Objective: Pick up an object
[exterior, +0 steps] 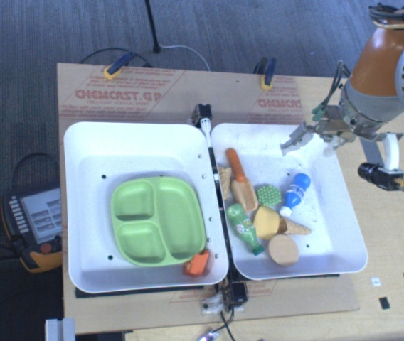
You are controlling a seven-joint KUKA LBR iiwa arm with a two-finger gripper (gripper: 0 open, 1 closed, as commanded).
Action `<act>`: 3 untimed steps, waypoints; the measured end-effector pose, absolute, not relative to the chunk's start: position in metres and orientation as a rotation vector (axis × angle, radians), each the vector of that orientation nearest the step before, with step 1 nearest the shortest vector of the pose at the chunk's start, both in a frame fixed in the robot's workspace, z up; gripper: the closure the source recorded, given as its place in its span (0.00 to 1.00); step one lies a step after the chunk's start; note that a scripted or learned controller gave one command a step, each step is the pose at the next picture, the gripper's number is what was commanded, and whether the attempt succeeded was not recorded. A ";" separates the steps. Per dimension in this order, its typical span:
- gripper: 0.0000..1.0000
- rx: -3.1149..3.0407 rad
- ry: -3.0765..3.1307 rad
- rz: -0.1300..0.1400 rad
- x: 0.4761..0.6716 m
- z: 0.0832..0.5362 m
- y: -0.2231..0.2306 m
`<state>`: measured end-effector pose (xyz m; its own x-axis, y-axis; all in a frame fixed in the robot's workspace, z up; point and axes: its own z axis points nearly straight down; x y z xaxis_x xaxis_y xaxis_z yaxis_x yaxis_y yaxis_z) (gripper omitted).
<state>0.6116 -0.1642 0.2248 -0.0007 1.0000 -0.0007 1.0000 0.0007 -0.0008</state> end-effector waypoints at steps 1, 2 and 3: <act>0.00 -2.219 -2.225 0.000 0.596 0.095 -0.191; 1.00 -2.219 -2.223 0.002 0.595 0.104 -0.191; 1.00 -2.365 -2.069 0.000 0.559 0.203 -0.139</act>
